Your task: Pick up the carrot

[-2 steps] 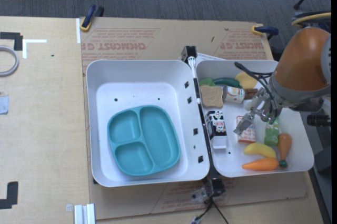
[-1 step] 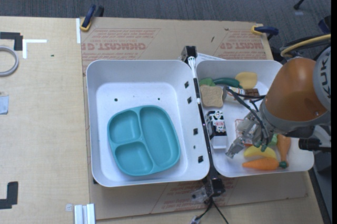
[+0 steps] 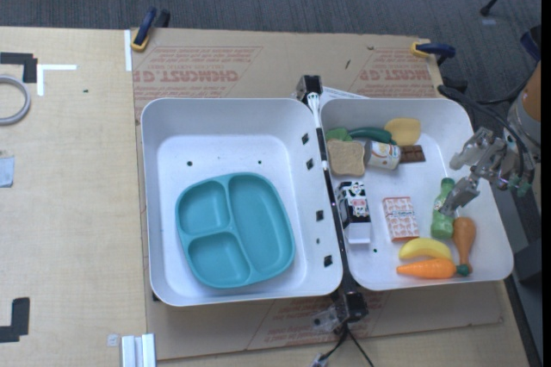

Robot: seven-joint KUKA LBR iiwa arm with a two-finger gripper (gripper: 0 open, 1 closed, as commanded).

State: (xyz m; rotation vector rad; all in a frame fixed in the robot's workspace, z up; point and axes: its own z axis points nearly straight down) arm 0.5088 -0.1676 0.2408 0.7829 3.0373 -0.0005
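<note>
Carrot [image 3: 425, 269]: lies flat at the near edge of the right bin [image 3: 491, 270], leafy end pointing right, a banana [image 3: 424, 249] just beside it on the far side
Gripper [image 3: 465, 171]: hangs over the right bin's right side, fingers [image 3: 457, 195] spread apart with nothing between them (one tip sits near a green vegetable [image 3: 442, 219])
Arm [image 3: 529, 111]: enters from the right, well apart from the carrot
Neighbours: a second orange piece [image 3: 464, 238] stands just right of the banana; a small printed card [image 3: 399, 217] lies further in
Left bin [image 3: 164, 184]: carries a teal divided plate [image 3: 234, 229]
Bench [image 3: 69, 210]: pale wood, both bins side by side on cardboard
</note>
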